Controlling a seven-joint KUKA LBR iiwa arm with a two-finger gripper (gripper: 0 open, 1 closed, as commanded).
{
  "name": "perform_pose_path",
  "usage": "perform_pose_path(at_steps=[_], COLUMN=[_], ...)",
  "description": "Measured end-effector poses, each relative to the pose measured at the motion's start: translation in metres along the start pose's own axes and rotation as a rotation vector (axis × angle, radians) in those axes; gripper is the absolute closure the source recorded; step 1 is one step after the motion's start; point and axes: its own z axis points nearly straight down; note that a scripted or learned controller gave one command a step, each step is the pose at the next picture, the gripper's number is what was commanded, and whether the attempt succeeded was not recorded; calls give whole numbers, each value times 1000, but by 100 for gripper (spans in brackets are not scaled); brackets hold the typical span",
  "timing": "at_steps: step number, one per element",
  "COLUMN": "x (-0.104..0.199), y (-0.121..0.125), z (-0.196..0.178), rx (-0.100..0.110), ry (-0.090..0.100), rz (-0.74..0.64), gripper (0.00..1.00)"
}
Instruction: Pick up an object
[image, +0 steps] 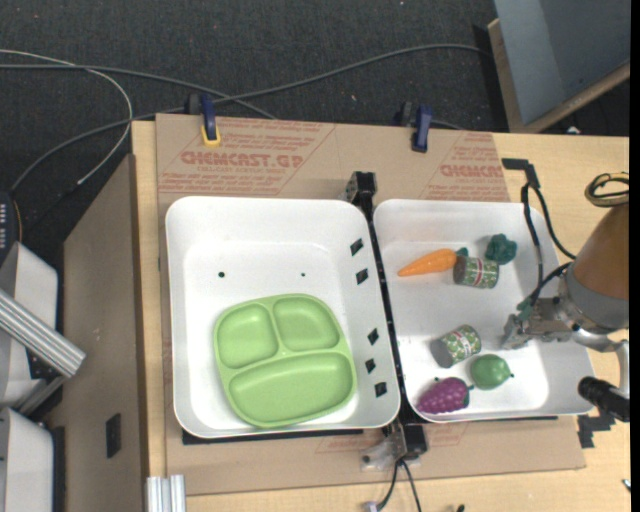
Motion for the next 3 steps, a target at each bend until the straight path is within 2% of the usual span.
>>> perform_pose_path(at_steps=[1,2,3], x=[-1,-2,-5], y=[4,15,7], z=[-43,-102,-160], rx=[-3,-5,-5], ry=[-3,-4,-4], rz=[-2,-2,-2], gripper=[100,100,100])
